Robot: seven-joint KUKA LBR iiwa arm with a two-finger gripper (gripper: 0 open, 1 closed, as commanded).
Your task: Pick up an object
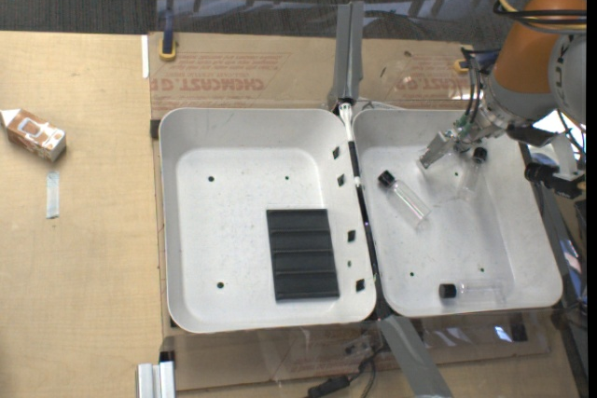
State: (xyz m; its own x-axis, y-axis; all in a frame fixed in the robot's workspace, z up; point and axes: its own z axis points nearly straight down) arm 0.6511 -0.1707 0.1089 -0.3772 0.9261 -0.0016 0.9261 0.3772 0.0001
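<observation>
The jaws [437,154] hang over the upper part of the right bin [522,294]; whether they are wide or narrow I cannot tell. A clear tube with a black cap [402,196] lies just below-left of them, and a black ridged block [302,253] sits in the left bin [187,200]

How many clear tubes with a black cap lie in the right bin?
2: one clear tube near the right bin's left wall, another by its front edge. The arm may hide more.
</observation>
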